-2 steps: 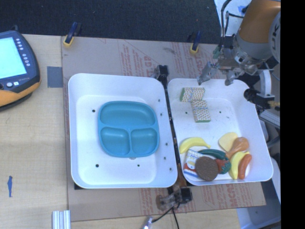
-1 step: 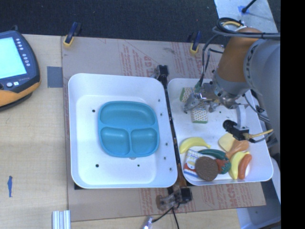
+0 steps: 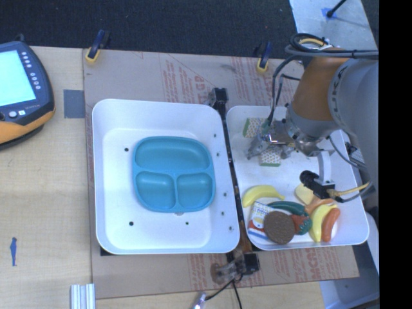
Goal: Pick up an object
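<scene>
Right now I see the toy food heaped at the near end of the right bin [image 3: 360, 237]: a banana [image 3: 261, 193], a brown round cookie [image 3: 279, 227], a hot dog [image 3: 329, 224]. Farther back, the gripper [image 3: 269, 148] hangs low over a small pale block [image 3: 270, 158]; how its tips stand, I cannot tell. From the right my arm [image 3: 335, 98] bends steeply down. Beside it, the left bin [image 3: 109, 172] holds a blue divided tray [image 3: 172, 173].
</scene>
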Controlling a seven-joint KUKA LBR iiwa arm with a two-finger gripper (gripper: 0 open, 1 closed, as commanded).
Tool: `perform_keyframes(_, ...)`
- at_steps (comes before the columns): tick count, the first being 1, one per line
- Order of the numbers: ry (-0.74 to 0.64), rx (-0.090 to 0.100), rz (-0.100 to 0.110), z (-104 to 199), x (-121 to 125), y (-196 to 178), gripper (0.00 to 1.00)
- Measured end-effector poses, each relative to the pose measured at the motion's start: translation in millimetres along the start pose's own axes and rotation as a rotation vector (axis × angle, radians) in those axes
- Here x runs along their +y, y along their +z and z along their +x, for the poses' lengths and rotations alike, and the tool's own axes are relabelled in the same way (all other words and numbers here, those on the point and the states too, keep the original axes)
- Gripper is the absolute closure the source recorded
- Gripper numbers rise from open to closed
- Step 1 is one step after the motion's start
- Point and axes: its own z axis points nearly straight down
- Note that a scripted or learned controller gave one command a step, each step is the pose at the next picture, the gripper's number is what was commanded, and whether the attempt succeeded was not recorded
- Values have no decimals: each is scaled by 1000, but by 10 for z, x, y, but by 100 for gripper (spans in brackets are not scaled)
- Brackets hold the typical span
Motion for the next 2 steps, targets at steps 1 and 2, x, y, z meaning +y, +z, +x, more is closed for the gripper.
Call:
perform_keyframes(1, -2, -1, 3, -10, -1, -102, 100)
perform_keyframes(2, 0, 1, -2, 791, -73, -1008, 100)
